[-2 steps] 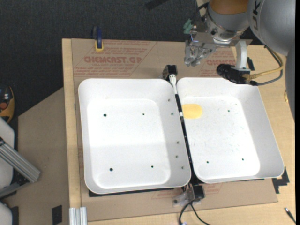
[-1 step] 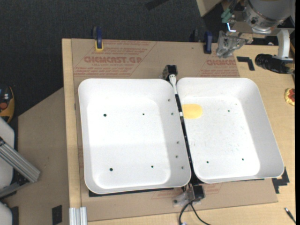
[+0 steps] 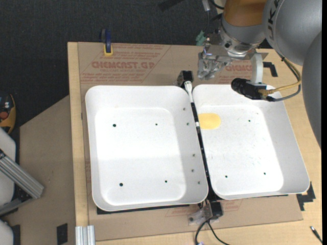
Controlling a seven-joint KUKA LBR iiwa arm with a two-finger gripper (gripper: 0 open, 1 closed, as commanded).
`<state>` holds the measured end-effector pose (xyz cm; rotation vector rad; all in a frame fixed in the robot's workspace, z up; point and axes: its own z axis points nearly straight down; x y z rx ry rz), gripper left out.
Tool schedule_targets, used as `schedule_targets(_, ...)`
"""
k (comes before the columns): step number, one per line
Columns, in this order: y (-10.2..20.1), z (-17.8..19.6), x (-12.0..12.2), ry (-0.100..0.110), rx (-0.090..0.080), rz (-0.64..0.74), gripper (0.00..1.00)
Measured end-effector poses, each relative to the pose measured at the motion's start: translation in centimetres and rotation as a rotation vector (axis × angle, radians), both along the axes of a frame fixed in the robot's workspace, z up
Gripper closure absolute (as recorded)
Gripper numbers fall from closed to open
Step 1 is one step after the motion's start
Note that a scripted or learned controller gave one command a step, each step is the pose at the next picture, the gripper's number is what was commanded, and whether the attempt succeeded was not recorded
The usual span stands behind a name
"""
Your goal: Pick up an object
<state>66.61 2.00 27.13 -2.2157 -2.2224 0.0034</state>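
Presently, my gripper (image 3: pixel 210 69) hung with state untellable; yellow object (image 3: pixel 209 121) in right bin (image 3: pixel 286 152) looked soft, light, best pinched across its middle.

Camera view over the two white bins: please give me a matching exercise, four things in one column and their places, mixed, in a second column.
Things:
1. flat yellow object
2. two-finger gripper
3. blue clamp
4. left shallow white bin

Places:
A. far-left edge of the board
B. above the far rim of the right bin
C. left part of the right bin
D. beside the right bin

Pairs: 1-C, 2-B, 3-A, 4-D
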Motion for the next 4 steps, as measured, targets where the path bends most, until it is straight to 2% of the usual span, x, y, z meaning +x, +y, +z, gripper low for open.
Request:
schedule_targets(1,1.1,2.6,0.1,-0.009,-0.001,-0.001,1.0)
schedule_targets(2,-5.3,8.7,-0.8,-0.013,-0.004,-0.008,1.0)
schedule_targets(3,0.2,3.8,0.0,-0.001,0.0,-0.001,1.0)
schedule_targets(4,-14.2,6.8,-0.2,-0.011,-0.008,-0.015,1.0)
